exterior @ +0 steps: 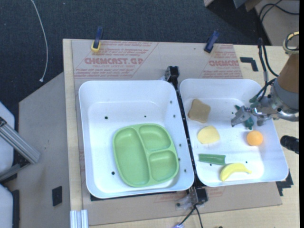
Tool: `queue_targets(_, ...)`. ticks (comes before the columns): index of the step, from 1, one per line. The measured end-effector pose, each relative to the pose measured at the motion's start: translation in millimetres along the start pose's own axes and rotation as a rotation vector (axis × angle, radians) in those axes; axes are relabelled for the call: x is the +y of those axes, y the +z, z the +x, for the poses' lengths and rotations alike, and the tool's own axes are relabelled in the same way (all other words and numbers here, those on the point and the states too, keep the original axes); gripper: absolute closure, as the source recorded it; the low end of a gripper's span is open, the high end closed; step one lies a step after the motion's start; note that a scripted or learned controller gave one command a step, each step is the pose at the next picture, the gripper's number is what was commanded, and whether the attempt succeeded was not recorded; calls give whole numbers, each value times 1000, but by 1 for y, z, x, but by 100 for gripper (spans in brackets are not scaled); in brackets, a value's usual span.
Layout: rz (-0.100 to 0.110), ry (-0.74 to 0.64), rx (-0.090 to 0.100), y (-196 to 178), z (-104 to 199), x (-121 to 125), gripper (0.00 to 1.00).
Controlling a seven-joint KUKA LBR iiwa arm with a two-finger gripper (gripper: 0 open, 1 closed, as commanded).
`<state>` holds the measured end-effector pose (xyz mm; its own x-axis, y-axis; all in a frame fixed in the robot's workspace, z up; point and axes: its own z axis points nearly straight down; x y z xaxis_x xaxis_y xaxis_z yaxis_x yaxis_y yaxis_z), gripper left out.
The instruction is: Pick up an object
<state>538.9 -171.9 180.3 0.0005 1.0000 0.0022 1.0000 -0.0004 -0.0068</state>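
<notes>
"So why does the gripper [242,118] hang over the right bin [209,87]?"

"Everything loose lies there. Taking the orange ball [255,138] as the mark: the gripper sits just up and left of it, apart from it; the yellow round piece [208,135] is well left, the banana [234,171] below, the green stick [212,159] beside that, the brown slab [199,110] far up-left."

"Holding anything?"

"Nothing between the fingers; they look spread. I'd guess the ball is closest to grab."

"And the green tray [142,153]?"

"Far left, alone in the other bin [90,94]."
</notes>
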Motion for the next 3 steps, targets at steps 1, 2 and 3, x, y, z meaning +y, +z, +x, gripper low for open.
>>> queue_targets(1,0,1,0,61,-7,2,0)
queue_targets(2,-2,0,0,98,-7,1,0)
queue_targets(3,-7,0,-2,86,-7,2,100)
